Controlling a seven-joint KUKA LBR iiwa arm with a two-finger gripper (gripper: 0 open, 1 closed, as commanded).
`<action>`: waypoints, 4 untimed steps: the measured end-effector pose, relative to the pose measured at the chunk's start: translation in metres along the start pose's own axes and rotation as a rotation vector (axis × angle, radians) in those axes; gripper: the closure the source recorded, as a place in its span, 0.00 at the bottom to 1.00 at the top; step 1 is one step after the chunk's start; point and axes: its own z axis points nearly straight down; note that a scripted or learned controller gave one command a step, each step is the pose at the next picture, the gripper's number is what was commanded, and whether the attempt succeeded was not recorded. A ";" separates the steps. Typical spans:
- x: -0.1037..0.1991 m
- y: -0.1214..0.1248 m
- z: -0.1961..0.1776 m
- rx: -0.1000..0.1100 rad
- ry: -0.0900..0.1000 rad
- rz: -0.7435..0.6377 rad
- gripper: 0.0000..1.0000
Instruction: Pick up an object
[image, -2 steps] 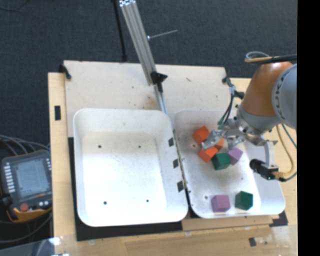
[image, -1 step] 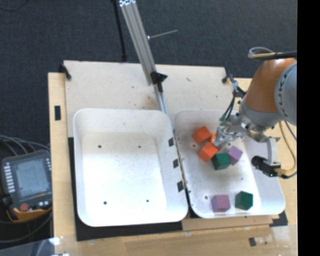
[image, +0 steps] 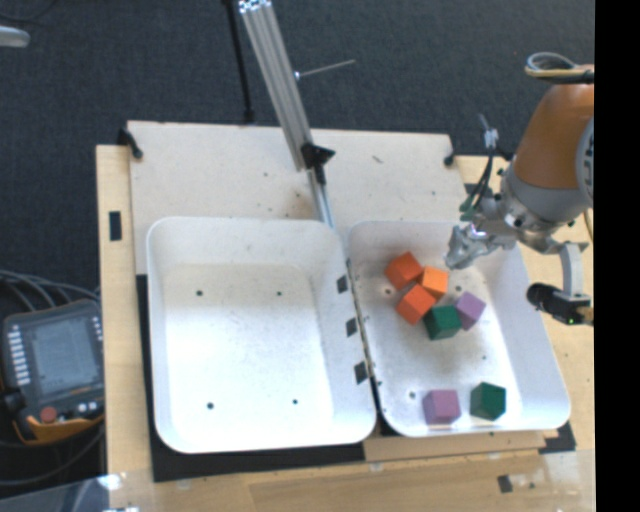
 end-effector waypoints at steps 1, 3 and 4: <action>-0.001 0.000 0.025 0.010 0.000 0.003 1.00; 0.087 -0.030 0.016 0.007 0.004 -0.004 1.00; 0.127 -0.050 0.015 0.009 0.004 -0.004 1.00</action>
